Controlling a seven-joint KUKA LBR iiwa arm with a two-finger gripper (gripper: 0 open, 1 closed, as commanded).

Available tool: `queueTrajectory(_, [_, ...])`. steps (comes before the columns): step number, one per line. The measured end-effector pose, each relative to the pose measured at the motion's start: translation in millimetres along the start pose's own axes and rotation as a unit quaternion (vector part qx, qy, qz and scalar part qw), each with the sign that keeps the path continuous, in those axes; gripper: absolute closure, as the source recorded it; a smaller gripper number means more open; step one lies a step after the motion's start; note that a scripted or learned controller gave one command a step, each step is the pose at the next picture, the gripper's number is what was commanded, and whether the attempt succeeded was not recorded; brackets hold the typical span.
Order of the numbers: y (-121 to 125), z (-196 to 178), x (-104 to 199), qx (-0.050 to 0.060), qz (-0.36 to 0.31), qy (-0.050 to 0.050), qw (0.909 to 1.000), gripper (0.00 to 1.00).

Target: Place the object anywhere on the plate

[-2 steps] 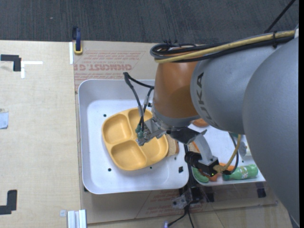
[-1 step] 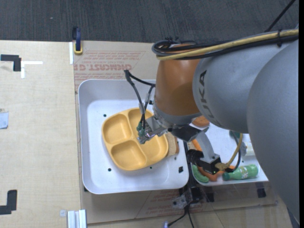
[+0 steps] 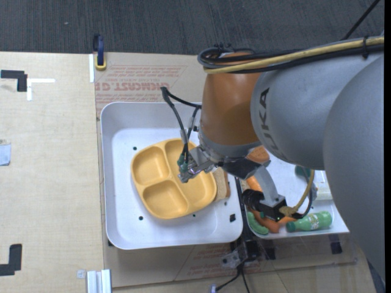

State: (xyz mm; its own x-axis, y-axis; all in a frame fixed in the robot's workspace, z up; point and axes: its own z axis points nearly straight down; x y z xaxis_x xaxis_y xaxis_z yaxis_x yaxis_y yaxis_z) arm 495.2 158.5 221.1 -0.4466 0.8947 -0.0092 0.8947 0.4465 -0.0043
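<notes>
The grey arm (image 3: 317,102) with its orange band (image 3: 229,102) reaches in from the right and covers much of the right-hand bin (image 3: 324,227). The left white bin (image 3: 116,182) holds a yellow divided plate (image 3: 156,182) with three compartments, lying slightly turned in the bin's middle. The gripper (image 3: 185,171) hangs over the plate's right side, about where the dividers meet, with thin dark cables curving up from it toward the wrist. Whether its jaws are apart or together cannot be told, as the tips are small and dark against the plate, and no object can be made out between them. A small brown thing (image 3: 223,187) sits at the plate's right rim, just beside the gripper and partly hidden under the wrist; what it is cannot be told. In the right bin, near the front edge, lie a green bottle (image 3: 313,222) and an orange, carrot-like object (image 3: 269,224), well apart from the gripper.
</notes>
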Motion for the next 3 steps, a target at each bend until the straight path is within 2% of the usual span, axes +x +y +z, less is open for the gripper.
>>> queueTrajectory(1, [0.6, -8.1, -1.6, 0.001, -0.001, -0.001, 1.0, 1.0])
queueTrajectory(2, [23.5, -45.6, 34.3, -0.003, -0.093, 0.003, 0.9957, 1.0])
queueTrajectory(3, [14.0, -118.7, 62.1, -0.005, -0.179, 0.002, 0.9838, 1.0])
